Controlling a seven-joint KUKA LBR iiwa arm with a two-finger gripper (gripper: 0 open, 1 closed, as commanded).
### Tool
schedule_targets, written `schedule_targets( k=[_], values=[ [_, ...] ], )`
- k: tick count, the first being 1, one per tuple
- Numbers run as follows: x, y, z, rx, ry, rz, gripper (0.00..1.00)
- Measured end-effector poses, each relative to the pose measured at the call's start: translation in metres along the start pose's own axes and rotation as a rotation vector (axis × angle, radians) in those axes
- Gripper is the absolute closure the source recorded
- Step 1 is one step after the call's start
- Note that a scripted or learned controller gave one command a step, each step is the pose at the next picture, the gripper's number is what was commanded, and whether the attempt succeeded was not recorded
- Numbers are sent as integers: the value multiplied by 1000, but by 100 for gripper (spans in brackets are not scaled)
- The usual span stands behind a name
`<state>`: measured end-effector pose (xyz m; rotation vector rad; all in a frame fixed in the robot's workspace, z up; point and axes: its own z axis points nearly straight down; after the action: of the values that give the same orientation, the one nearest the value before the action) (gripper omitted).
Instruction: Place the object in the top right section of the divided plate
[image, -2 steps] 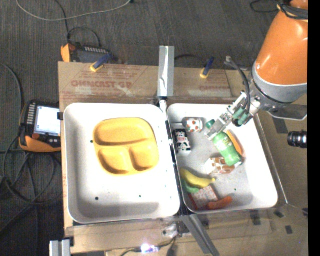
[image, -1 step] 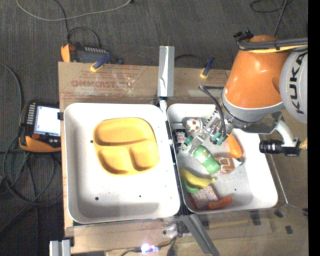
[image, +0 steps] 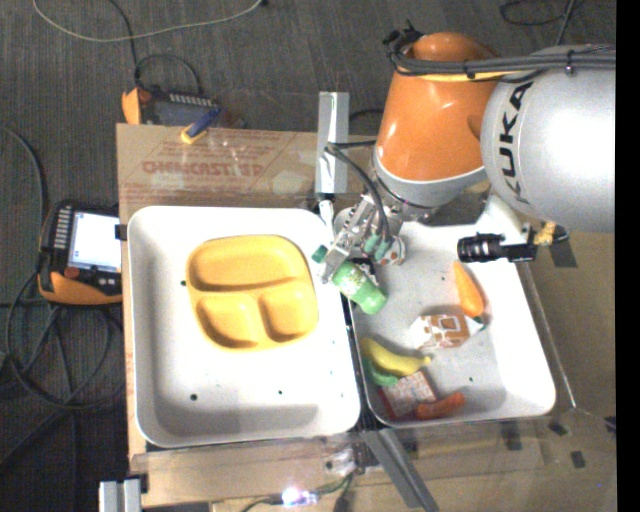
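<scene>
Pincer (image: 352, 262) gripping green bottle (image: 360, 286), grey arm (image: 550, 120) lettered KUKA

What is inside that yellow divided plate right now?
All three sections of the yellow divided plate look bare. The green bottle sits in the gripper, above the bins' shared edge.

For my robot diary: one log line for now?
gripper: shut on green bottle | position: over bin divide | yellow plate: left bin, nothing on it
</scene>
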<state>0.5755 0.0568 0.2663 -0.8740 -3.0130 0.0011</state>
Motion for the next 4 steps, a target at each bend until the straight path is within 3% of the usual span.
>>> schedule_targets(
  k=[1,2,3,4],
  values=[
    [46,23,-112,0,-2,14,100],
    [114,41,-7,2,1,-154,100],
    [111,8,-116,1,-3,-106,100],
    [142,56,-165,1,-5,-237,100]
  ],
)
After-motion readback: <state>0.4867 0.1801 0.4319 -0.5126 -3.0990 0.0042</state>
